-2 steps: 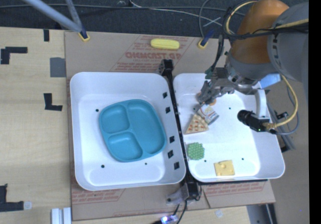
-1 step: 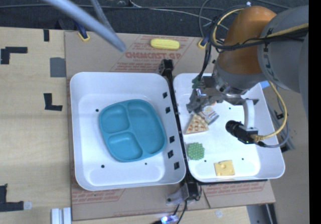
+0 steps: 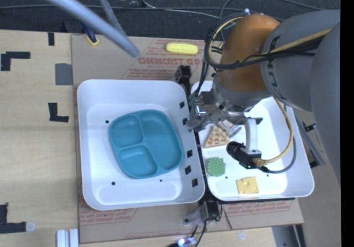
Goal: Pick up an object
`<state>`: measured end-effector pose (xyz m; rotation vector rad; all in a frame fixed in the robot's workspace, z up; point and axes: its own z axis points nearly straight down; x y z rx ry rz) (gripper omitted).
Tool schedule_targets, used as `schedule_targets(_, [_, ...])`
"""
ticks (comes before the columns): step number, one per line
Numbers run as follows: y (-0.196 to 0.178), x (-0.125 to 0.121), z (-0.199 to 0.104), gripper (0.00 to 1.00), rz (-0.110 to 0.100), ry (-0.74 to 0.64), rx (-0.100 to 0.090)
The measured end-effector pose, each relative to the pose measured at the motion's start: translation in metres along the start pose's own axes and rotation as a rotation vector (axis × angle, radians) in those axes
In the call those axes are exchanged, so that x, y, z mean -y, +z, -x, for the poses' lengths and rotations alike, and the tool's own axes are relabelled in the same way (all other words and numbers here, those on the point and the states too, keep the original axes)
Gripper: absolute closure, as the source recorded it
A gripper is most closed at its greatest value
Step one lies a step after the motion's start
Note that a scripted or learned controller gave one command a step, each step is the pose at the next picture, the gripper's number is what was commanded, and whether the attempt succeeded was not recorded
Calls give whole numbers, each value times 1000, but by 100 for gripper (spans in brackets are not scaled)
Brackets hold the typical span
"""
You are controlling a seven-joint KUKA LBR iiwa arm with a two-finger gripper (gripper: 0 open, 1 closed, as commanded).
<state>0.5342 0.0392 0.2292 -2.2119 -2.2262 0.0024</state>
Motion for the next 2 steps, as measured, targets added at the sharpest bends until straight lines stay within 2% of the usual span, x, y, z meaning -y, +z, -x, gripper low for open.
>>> schedule_targets(1, [-6,25,-48,100,0,0,0])
schedule_targets(2, [-5,24,-45,0,1,4,1])
